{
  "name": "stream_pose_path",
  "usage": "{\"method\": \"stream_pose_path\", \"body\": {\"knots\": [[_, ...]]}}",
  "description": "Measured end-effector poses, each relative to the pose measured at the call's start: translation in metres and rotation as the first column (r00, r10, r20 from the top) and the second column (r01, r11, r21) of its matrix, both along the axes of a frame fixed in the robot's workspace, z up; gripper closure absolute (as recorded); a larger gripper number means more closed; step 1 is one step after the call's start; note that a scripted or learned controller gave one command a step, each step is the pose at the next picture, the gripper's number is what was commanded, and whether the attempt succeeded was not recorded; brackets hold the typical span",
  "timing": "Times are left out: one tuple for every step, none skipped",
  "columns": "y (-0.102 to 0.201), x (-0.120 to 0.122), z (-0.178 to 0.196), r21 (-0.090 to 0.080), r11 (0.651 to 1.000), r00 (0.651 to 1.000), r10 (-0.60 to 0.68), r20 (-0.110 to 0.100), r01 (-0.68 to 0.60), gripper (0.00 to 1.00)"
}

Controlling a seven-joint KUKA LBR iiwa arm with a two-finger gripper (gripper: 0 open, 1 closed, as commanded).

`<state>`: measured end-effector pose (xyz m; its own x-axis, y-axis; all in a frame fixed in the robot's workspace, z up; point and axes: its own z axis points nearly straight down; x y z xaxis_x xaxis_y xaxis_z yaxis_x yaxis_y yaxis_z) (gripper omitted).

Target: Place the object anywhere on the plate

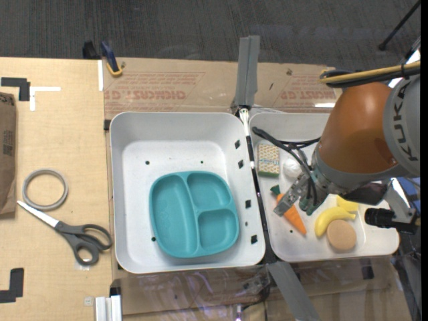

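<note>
The hand (296, 202) is lowered into the right bin (374, 246), just above the toy carrot (294, 218). Whether it is spread or pressed together cannot be told. The carrot lies near a banana (332, 217) and a round tan piece (342, 235). The teal plate (194, 212) waits in the left bin (134, 152). The carrot should be gripped across its middle, and the banana should be avoided.

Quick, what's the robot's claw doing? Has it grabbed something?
Gripper: cannot be told. It is low in the right bin, over the carrot.
</note>
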<state>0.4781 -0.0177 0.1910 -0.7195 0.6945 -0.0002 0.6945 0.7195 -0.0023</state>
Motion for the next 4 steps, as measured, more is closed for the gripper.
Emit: {"method": "stream_pose_path", "body": {"knots": [[0.082, 0.011, 0.0, 0.001, 1.0, 1.0, 0.022, 0.001, -0.022, 1.0], [0.178, 0.046, -0.083, 0.007, 1.0, 1.0, -0.02, 0.024, 0.02, 1.0], [0.176, 0.039, -0.092, -0.001, 1.0, 1.0, -0.019, 0.001, 0.019, 0.0], [0.177, 0.04, -0.085, 0.0, 1.0, 1.0, -0.019, 0.001, 0.019, 1.0]]}}
